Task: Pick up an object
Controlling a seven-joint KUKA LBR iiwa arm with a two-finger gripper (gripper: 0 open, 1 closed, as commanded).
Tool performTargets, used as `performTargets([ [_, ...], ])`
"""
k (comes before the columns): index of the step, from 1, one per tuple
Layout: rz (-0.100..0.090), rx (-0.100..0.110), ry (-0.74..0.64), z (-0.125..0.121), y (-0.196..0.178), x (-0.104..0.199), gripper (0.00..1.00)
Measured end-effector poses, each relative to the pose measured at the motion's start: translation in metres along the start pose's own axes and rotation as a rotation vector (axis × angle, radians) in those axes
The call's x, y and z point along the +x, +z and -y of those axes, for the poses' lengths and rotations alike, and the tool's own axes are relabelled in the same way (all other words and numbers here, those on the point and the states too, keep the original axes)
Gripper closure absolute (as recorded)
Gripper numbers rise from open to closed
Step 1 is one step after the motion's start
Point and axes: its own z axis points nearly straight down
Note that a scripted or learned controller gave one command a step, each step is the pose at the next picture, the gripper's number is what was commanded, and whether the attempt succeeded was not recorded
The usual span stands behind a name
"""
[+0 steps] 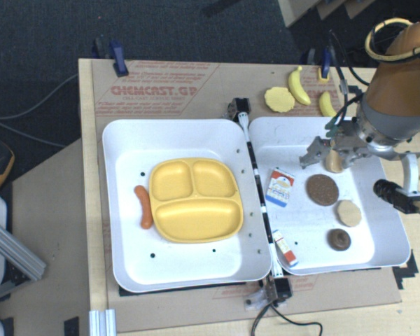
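- The gripper (330,158) hovers over a tan block (334,161) in the right bin (385,254); jaw state cannot be told.
- Judged light and rigid; grip its flat sides.

arm (399,82) cut off right, tool (334,161) grip maybe hidden

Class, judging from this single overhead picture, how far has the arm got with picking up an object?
Done: the end effector has reached the right bin, low over its upper part. In hand: it sits at a tan object, but whether it grips it is unclear. Left: a confirmed grasp and lift. The brown disc, small carton and pale piece lie on the bin floor.
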Motion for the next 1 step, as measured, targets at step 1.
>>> performTargets([
  [1,0.001,0.004,0.006,-0.0236,0.0809,-0.0712,0.0],
])
